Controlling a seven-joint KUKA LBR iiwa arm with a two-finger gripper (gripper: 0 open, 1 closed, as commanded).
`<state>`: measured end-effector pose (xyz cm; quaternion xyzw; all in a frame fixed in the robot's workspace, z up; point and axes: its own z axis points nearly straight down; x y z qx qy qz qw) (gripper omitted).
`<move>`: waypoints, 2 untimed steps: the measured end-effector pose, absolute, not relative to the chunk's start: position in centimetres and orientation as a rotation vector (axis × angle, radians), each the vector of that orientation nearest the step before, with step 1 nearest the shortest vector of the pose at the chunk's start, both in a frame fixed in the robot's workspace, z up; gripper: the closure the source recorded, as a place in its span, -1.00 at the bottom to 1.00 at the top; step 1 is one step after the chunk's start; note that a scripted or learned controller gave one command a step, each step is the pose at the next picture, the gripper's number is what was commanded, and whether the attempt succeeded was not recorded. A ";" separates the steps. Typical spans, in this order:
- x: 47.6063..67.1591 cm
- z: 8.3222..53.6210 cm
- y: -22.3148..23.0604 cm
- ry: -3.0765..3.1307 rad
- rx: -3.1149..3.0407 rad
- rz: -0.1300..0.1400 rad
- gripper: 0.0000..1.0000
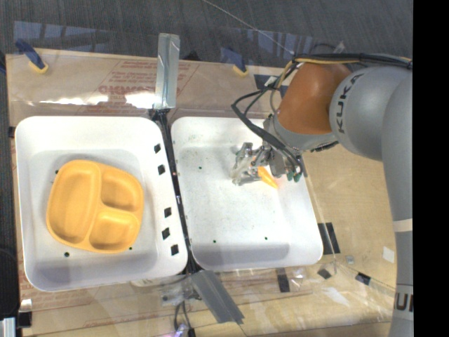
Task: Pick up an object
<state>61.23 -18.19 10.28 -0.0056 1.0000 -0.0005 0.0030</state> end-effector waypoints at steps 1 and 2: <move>66.0 24.2 -18.3 3.121 0.236 -0.004 1.00; 62.7 9.2 -21.0 3.140 -0.001 0.000 1.00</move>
